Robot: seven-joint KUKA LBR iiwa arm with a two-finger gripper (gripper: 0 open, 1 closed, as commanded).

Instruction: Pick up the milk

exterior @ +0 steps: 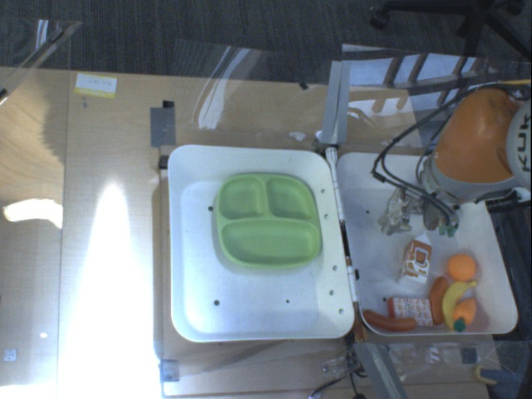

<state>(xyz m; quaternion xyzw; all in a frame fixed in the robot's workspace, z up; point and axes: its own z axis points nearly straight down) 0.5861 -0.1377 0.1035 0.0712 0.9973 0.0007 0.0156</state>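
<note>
While the grey arm with its orange band reaches in from the upper right of the frame, its two-finger gripper hangs over the upper part of the right-hand shallow white bin. Whether its jaws are spread or closed cannot be told, since the metal parts blur together against the pale floor of the bin; nothing is visibly between them.

Just below the gripper, near the middle of that bin, lies the small white and brown milk carton, tilted slightly and apart from the gripper. Right of the carton sits a round orange fruit. Below it, in the lower right corner of the bin, a yellow toy banana lies against an orange carrot-like piece. Along the bottom wall rests a small red and white packet with a red sausage-shaped toy just below and left of it.

To the left, the other shallow white bin holds a light green plastic tray with three compartments, lying flat in the upper middle of the bin. Both bins stand side by side on the wooden bench, which is washed by bright glare at the lower left of the frame.
</note>
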